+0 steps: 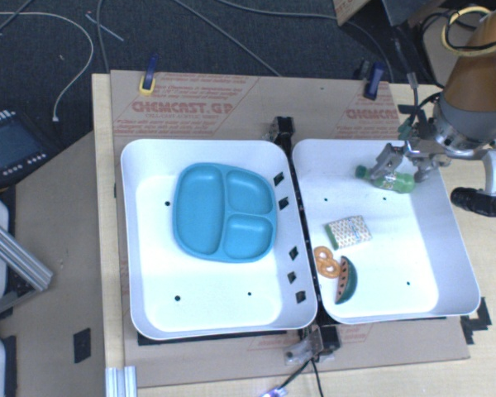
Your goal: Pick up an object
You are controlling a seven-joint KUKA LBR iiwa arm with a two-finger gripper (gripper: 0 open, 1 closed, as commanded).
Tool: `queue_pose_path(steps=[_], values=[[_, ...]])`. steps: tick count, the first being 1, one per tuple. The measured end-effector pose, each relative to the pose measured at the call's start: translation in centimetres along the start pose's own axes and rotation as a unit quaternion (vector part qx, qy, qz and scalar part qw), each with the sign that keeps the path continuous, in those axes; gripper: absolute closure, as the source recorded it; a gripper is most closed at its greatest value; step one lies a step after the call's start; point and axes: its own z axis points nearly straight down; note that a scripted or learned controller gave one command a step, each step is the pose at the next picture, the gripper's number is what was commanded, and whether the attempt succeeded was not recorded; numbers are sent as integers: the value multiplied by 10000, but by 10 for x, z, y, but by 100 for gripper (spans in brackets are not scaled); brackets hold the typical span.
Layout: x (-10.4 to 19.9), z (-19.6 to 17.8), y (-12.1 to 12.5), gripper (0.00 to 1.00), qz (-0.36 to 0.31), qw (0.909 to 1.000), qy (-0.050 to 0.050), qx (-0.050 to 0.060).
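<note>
Gripper [394,169]: low at the right bin's [446,246] 12 o'clock, fingers astride the green object [399,182] — grip unclear.
Advice: close squarely — lift straight.

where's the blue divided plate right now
The blue divided plate lies in the left bin, toward its far half, across the divider from the right bin.

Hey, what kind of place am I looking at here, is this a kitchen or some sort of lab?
Most likely a robotics lab bench, not a kitchen. A robot arm reaches over two white bins clamped to a protective board, loose cables trail across the dark floor, and the blue divided plate looks like a test prop.
</note>
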Motion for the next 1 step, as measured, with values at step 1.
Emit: queue_pose_path(steps=[1], values=[[0,-9,3,0,-16,10000,-14,-75]])
